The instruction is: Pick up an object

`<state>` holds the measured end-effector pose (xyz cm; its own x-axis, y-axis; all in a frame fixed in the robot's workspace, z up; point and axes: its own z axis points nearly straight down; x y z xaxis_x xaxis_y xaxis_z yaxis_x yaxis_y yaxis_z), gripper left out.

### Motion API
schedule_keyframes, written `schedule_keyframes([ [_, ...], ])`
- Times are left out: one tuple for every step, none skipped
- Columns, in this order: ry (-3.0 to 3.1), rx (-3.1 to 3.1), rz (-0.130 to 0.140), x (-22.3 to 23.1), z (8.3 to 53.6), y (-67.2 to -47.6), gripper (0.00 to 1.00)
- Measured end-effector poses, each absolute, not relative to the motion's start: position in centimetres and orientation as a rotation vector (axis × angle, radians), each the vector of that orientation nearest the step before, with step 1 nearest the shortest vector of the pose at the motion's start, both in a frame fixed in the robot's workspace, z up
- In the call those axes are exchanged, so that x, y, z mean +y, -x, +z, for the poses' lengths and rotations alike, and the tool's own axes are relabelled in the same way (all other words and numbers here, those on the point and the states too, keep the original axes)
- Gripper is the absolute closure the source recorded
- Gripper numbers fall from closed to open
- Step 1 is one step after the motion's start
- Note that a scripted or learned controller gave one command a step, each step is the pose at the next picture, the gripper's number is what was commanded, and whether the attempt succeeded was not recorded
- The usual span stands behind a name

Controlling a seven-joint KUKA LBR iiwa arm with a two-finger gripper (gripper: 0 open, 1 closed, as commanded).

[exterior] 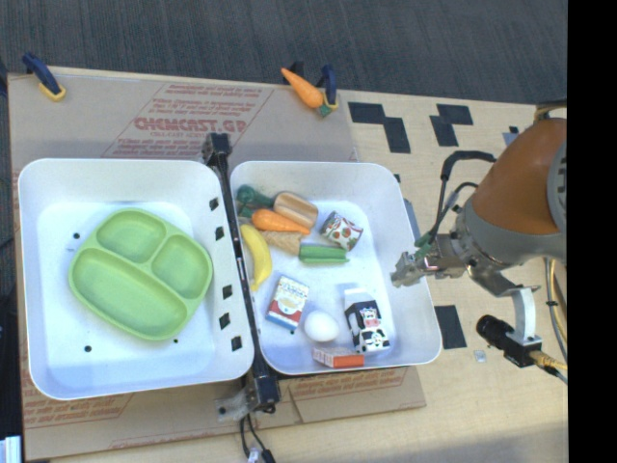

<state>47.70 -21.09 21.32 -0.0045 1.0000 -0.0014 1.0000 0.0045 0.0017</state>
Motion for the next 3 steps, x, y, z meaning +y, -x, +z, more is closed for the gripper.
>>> schedule_keyframes([
  [-2.214, 2.224, 0.0, -21.11, 21.41, -47.71, 1.0],
  [-2.216, 2.226, -0.001, -21.1, 21.21, -47.67, 1.0],
  [-2.213, 2.223, 0.0, -21.14, 21.57, -47.73, 1.0],
])
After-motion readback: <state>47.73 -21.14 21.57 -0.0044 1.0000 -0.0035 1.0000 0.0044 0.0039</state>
